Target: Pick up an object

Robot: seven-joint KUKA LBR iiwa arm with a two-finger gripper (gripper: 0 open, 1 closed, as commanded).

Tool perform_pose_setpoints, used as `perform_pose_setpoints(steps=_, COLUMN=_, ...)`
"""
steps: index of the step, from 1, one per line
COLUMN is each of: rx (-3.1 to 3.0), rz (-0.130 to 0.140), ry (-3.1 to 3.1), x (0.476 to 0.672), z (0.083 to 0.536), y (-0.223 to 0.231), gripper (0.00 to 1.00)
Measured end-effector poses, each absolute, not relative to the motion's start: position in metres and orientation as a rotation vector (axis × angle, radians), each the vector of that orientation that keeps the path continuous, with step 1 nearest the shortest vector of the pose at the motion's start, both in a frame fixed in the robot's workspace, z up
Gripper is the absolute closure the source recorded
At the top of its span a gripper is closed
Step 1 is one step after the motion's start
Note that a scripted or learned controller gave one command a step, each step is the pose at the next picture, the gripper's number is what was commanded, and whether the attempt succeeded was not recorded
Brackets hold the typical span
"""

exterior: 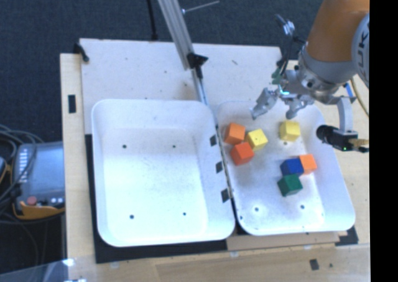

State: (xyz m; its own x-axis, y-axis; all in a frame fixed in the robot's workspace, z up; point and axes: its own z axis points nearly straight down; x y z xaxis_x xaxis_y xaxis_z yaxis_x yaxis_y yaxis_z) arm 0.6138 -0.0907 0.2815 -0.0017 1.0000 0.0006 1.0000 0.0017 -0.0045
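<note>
My gripper [278,108] hangs over the far part of the right bin [333,209], its two fingers spread open with nothing between them. Just below it lie two yellow cubes, one [290,130] under the right finger and one [257,139] to the left. An orange cube [235,132] and a red-orange cube [242,152] sit by the bin's left wall. Nearer the front rest a blue cube [291,167], a small orange cube [308,162] and a green cube [290,185].
The left bin [155,175] adjoins the right one. A slanted metal post [177,19] rises behind the bins. A grey device with cables [37,178] sits off the bench's left side.
</note>
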Motion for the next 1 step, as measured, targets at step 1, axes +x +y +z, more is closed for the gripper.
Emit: perform_pose_setpoints(steps=1, rx=-2.221, rz=-0.001, ry=-2.223, x=0.6145, z=0.2843, y=-0.0908, gripper=0.00)
